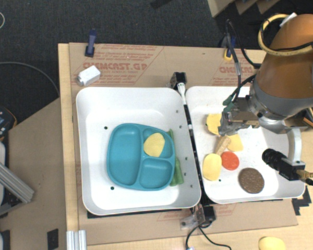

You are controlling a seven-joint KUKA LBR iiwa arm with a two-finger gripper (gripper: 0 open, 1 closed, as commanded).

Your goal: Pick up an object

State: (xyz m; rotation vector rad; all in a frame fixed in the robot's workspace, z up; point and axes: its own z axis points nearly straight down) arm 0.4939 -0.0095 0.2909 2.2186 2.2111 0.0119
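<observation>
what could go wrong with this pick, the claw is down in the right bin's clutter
The claw sits low among crowded pieces: a tan wedge-shaped piece, a round red disc and a pale yellow rounded piece lie close together, so it may nudge neighbours or pinch two. The yellow piece sits close to the right white bin's rim and could be pushed against it.

Robotics lab: plywood tabletop (146, 69) with two white bins (88, 155), clamps (90, 43), loose cables (21, 66), aluminium framing (10, 184).

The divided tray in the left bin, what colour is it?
Teal blue; the tray shows plainly in the camera view, with a pale yellow piece in one compartment.
</observation>
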